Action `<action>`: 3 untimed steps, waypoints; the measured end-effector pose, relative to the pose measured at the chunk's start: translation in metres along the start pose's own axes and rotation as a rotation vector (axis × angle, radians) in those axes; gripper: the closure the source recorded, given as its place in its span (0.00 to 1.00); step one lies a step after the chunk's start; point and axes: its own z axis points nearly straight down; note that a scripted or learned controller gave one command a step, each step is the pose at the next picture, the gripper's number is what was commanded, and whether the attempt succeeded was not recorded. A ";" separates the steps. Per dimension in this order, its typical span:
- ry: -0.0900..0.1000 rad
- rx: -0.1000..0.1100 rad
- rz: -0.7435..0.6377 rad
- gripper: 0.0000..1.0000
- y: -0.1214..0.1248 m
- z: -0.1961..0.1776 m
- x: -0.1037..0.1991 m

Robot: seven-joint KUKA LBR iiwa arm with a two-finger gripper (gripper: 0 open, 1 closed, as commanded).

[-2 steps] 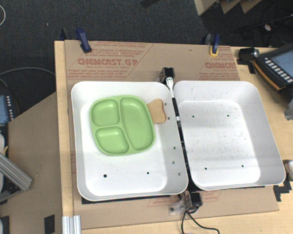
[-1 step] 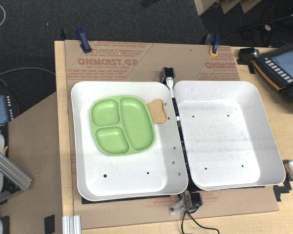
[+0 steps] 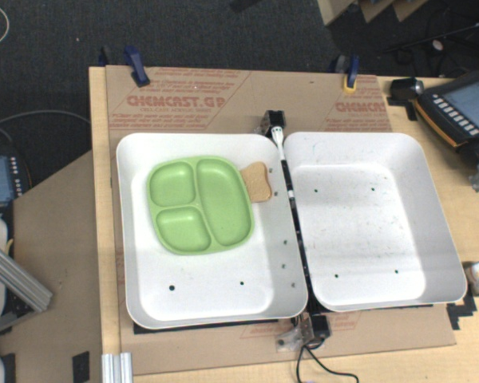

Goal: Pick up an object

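Under green plate (image 3: 199, 205), tan slice (image 3: 258, 182) partly hidden.

Two shallow white bins sit side by side on the worktop (image 3: 223, 94). In the left bin (image 3: 140, 294), a green divided plate (image 3: 199, 206) lies toward the bin's far left corner. A tan, bread-like piece (image 3: 257, 182) touches the plate's right rim, near the bin's far right corner. The right bin (image 3: 367, 214) adjoins it.
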 end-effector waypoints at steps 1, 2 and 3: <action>-0.011 -0.024 0.000 1.00 0.022 -0.137 -0.012; 0.002 0.006 0.002 1.00 -0.001 -0.022 0.014; -0.009 -0.014 0.005 1.00 0.018 -0.077 -0.032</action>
